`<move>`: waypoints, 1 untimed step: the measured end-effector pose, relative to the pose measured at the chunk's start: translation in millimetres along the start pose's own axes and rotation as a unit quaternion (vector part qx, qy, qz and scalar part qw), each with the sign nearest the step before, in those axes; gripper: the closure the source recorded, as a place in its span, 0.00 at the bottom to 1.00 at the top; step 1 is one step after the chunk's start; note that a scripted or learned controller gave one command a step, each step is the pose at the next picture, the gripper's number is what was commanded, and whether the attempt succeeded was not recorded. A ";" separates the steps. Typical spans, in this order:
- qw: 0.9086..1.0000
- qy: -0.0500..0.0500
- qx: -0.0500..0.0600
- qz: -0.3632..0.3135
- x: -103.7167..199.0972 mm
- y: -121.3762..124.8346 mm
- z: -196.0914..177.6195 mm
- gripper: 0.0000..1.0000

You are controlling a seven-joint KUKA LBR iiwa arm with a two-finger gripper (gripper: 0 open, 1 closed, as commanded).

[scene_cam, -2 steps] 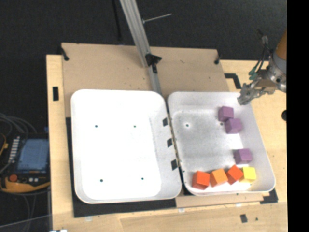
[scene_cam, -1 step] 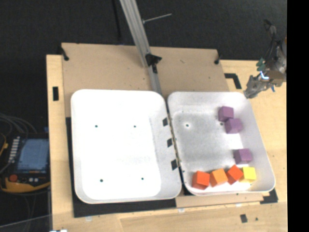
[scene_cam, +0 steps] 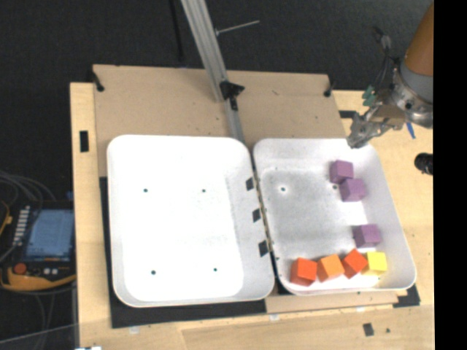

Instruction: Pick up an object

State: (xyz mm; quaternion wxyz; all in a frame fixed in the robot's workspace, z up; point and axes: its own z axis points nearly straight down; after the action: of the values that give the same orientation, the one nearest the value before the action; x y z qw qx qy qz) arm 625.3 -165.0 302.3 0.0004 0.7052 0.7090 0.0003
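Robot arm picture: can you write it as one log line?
gripper: above right bin far rim | held: nothing seen | purple blocks: in bin

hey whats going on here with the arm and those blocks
A robot arm reaches in from the right, its hand hovering at the far right corner of the right bin. Nothing is visibly in its grip. The blocks all lie in that bin: three purple blocks along the right side, and three orange blocks plus a yellow block in a row along the near edge. The left bin sits beside it.
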 end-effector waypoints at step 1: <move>1.000 0.000 0.001 0.000 60.8 6.3 7.6 1.00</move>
State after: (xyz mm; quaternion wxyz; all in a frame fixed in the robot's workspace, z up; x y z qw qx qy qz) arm 631.3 -104.2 294.6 0.0000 0.7049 0.7093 0.0000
